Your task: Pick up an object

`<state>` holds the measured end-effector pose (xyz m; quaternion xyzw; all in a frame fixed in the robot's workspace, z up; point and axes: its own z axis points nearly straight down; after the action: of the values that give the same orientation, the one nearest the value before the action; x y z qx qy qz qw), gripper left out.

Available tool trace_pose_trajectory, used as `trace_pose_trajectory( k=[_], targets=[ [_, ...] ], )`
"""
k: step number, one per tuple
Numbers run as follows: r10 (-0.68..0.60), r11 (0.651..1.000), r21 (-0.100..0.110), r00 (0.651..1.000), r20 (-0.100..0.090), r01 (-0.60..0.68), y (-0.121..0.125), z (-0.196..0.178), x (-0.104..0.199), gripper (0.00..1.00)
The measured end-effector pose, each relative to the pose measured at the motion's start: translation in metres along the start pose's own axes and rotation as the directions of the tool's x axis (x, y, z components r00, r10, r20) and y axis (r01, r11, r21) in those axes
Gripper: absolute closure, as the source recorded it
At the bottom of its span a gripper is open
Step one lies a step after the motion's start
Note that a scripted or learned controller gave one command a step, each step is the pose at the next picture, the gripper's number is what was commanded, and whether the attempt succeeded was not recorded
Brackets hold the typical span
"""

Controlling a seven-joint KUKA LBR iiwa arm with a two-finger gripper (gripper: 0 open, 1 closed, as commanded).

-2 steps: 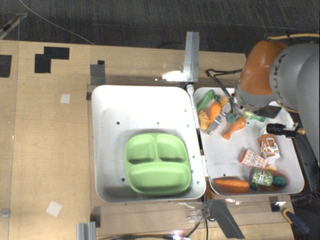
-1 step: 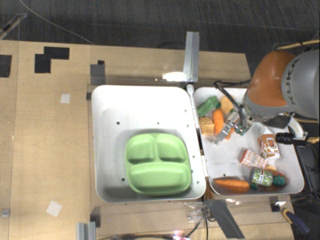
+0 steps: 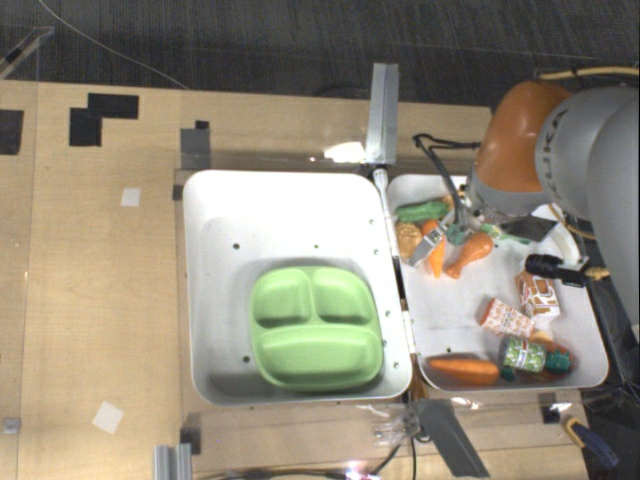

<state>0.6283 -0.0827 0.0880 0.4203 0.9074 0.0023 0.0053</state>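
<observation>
My arm: I reach in from the right, low over the far end of the right bin (image 3: pixel 440 353), because that is where the toys are piled.
My gripper (image 3: pixel 458 230): It is down among the toys by the far wall. I cannot tell how it is set, because my wrist covers it.
Orange toy (image 3: pixel 470 253): It lies tilted just beside my gripper, touching a small orange piece (image 3: pixel 436 257). It is the closest thing to grab, I think.
Green toy (image 3: pixel 422 210): It lies flat along the far wall, next to a brown lump (image 3: pixel 409 237).
Near end of the bin: A carrot (image 3: pixel 465 370) lies along the near wall. A green can (image 3: pixel 522 356) and two little boxes (image 3: pixel 520 308) sit by it, well apart from my gripper.
Left bin (image 3: pixel 215 228): It holds a green tray (image 3: pixel 316 326) with three parts. It looks too wide and flat for me to pinch.
Counter (image 3: pixel 90 298): Both bins sit side by side on it.
What could go wrong: The toys are packed close, so I may bump one and miss.
</observation>
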Motion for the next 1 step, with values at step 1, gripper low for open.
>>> trace_pose_trajectory(
  k=[1],
  targets=[
    [0.083, 0.997, -0.001, 0.997, 0.001, -0.083, -0.0225, -0.0012, 0.0151, 0.0]
  ],
)
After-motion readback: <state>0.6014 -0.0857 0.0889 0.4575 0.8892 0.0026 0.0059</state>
